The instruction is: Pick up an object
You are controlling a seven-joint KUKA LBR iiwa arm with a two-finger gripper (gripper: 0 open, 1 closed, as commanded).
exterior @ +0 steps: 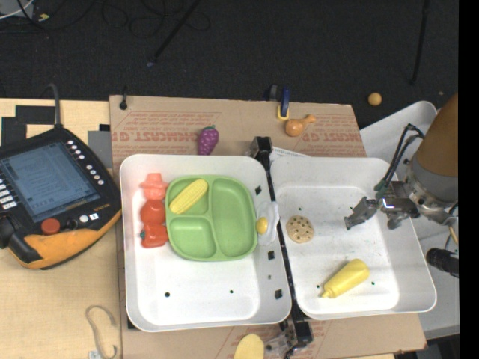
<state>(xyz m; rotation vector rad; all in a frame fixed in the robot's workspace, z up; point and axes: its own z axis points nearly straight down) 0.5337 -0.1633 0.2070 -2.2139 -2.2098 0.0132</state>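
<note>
My gripper (364,212) hangs over the right part of the right bin (419,294), reaching in from the right edge. A round speckled cookie (301,229) lies left of it, apart from it. A yellow mustard bottle (346,278) lies on its side in front of the gripper, near the bin's front. In the left bin (194,305) a green divided plate (217,226) carries a corn cob (186,195). A red and orange toy bottle (153,212) lies to the plate's left. Nothing shows held by the gripper.
A small yellow piece (262,226) sits at the wall between the bins. Purple grapes (208,139) and an orange gourd (298,125) lie on the cardboard behind. A teach pendant (52,193) rests at the left. A yellow fruit (249,346) lies in front.
</note>
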